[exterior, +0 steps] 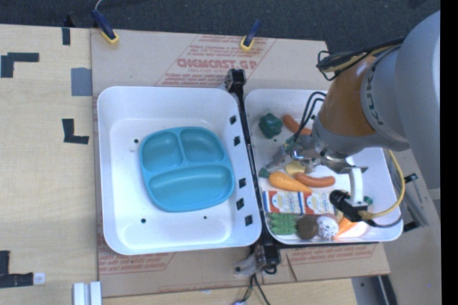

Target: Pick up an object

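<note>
Camera view puts the gripper (299, 152) low in the right bin (390, 228), right over the heap of toy food; whether it's open or closed, I cannot tell from this angle. Just below it lie an orange carrot (285, 182) and a red sausage (315, 181), touching. Beyond the carrot, a flat carton (297, 202). Up from the gripper, a dark green piece (270, 126). Across the divider, the left bin (114, 225) carries a blue sectioned plate (187, 167).

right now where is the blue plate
The blue plate lies in the middle of the left bin, across the divider from the toy food in the right bin.
</note>
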Available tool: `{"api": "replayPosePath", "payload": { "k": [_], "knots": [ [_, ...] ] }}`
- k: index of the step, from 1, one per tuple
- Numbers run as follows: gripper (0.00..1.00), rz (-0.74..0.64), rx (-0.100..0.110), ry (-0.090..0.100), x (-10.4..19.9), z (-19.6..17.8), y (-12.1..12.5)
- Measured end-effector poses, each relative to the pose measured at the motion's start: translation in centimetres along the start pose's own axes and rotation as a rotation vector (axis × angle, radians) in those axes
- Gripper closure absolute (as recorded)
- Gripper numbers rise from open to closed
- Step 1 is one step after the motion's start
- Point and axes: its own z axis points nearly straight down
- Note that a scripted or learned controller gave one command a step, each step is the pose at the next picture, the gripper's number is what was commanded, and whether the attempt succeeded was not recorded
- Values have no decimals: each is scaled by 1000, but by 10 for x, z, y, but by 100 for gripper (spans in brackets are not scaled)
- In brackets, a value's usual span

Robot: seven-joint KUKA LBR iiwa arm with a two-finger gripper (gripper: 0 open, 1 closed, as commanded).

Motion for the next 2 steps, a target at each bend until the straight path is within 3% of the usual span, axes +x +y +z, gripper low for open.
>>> {"api": "replayPosePath", "payload": {
  "k": [1,2],
  "knots": [
    [100,0,1,1,0,-9,0],
    [0,0,1,1,0,-9,0]
  ]
}}
